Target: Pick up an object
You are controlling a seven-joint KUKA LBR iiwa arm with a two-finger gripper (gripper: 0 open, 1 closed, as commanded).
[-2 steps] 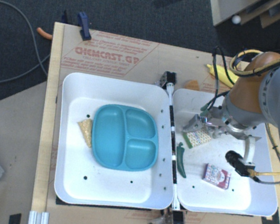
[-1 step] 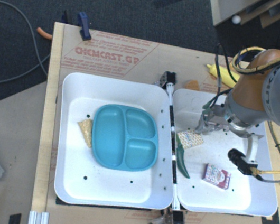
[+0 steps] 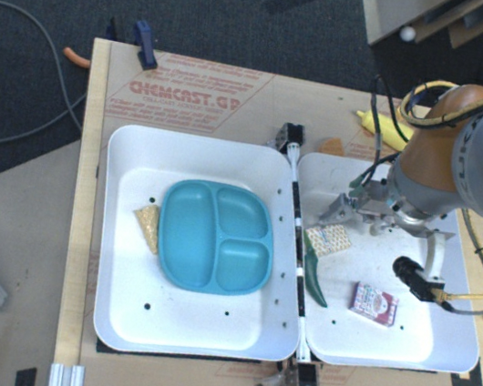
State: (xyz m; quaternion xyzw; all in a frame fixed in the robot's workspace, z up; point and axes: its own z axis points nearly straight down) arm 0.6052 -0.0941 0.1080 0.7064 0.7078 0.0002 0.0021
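Bench: cardboard-topped, two white bins.
Gripper: mid-right of frame, above patterned packet; open or clenched, cannot tell.
Advice: centre over packet, descend straight.

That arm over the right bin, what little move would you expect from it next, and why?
Probably a short drop straight down. The pincer hangs just above the patterned packet near the right bin's left wall, and nothing sits between its tips yet. The green strip and the red packet lie farther off.
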